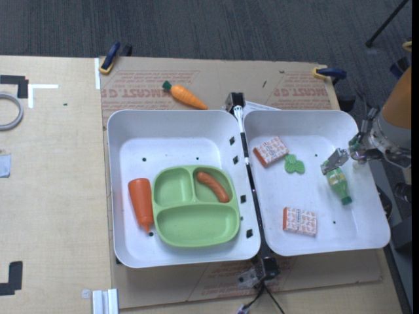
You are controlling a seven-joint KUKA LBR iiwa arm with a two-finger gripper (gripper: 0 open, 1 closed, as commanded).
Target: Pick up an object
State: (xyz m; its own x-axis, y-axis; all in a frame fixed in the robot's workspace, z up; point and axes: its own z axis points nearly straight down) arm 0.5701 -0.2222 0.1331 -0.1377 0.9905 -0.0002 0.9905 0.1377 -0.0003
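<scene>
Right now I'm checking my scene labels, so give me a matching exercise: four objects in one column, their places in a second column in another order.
Objects:
1. orange toy carrot with green top
2. reddish toy sausage
3. small green plastic bottle
4. orange tapered cup

Places:
A. right white bin, below the gripper
B. cardboard behind the bins
C. left white bin, beside the green divided tray
D. tray's upper right compartment

Pairs: 1-B, 2-D, 3-A, 4-C

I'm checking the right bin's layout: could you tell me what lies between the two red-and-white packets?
In the camera view, only bare white bin floor lies between the upper packet and lower packet; the green piece sits just right.
</scene>
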